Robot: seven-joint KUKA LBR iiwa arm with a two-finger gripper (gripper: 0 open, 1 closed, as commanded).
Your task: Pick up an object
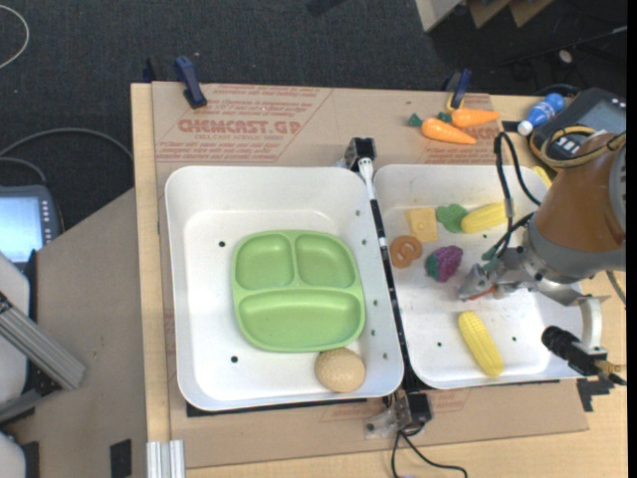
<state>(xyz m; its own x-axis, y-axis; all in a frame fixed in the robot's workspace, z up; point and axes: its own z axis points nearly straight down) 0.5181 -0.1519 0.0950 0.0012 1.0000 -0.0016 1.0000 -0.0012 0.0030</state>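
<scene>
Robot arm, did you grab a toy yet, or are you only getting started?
Nothing looks picked up yet. The gripper is low in the right bin, beside the purple toy, with nothing visibly between its fingers. The yellow corn, the orange ring and the cheese block all lie on the bin floor. Closing on one toy and lifting it is left.

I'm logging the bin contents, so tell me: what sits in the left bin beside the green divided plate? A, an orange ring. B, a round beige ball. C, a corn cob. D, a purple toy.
B: a round beige ball rests at the near edge of the green divided plate in the left bin.
</scene>
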